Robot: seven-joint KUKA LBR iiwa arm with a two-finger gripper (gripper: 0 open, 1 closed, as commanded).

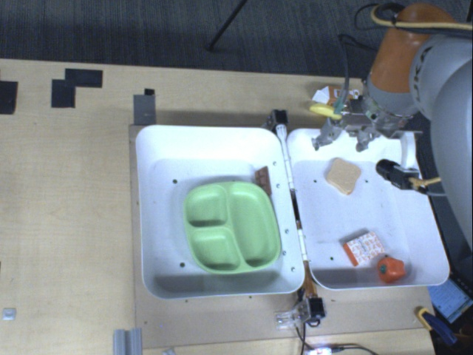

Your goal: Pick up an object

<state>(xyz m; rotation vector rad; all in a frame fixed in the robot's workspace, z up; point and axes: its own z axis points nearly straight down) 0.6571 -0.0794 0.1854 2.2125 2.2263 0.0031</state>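
My gripper (340,143) hangs over the far end of the right bin (425,228), its two fingers spread apart with nothing between them. Just in front of it, a tan, bread-like piece (344,176) lies flat on the bin floor, apart from the fingers. Near the bin's front edge sit a small red and white box (362,248) and, next to it, an orange-red vegetable-like toy (391,269).
The left bin (159,198) holds a green divided tray (231,226), with a small brown item (261,176) at the tray's far right corner. The ridge where the two bins meet (290,198) runs just left of the gripper.
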